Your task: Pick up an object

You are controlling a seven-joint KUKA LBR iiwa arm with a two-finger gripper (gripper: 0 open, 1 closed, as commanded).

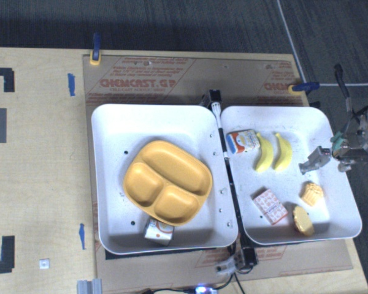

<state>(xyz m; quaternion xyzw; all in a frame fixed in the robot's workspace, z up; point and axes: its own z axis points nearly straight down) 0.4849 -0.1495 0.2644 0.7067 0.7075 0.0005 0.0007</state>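
Sitting in the left bin is a yellow divided tray, tilted, with a small carton partly under its near edge. The right bin is holding a milk carton, two bananas, a checkered packet, a corn piece and a round yellow item. The gripper is hovering at the right bin's right side, near the bananas and above the corn piece; nothing is visibly between its fingers, and whether they are spread I cannot tell. Risk: the items are lying close, so a descent could be nudging a neighbour or closing on air. The bins are resting on a printed cardboard sheet atop a pale wooden bench; dark carpet is lying behind.
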